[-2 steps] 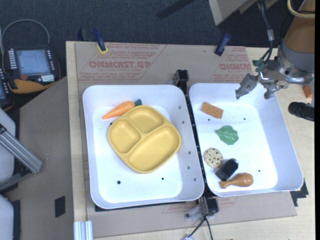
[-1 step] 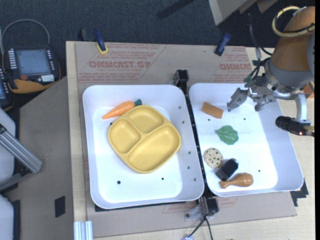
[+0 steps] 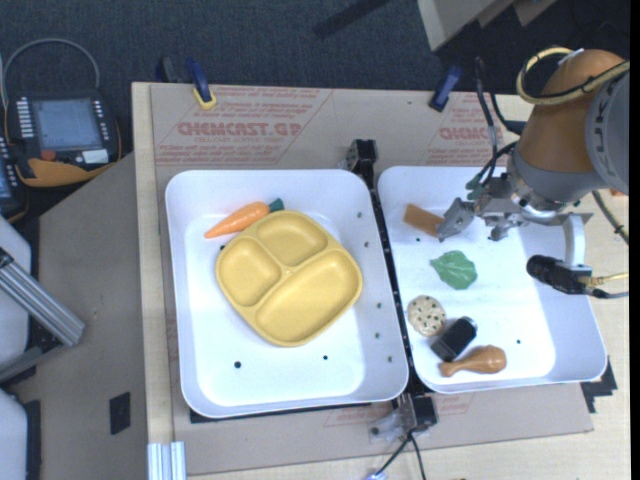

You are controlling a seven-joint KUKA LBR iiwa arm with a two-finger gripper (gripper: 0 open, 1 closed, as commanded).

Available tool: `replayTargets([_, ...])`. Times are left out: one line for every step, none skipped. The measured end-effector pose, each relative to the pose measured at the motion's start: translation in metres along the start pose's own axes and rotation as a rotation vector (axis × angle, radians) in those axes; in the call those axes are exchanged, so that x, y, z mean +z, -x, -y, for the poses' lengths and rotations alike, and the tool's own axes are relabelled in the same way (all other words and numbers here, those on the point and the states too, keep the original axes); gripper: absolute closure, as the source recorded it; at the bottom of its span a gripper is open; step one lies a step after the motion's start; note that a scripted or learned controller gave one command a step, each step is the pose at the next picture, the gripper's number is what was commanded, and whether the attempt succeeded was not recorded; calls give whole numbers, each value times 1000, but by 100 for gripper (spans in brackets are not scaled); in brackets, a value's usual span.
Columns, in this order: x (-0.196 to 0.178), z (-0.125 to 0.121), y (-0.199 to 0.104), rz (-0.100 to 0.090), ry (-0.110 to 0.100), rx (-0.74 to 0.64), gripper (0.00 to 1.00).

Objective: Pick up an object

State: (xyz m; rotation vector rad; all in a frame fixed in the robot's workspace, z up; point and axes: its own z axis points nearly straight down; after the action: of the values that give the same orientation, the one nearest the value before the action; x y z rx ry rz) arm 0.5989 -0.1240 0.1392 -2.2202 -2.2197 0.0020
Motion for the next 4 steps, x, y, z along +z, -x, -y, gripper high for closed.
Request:
replayTargets([54,1,-1,-1,-5,0,0])
replayTargets([39,-1,0,1,3,0,100])
replayTargets([-4,-4,-2,2,8,-1,100])
replayTargets([-49,-9,0,3,9,-1,100])
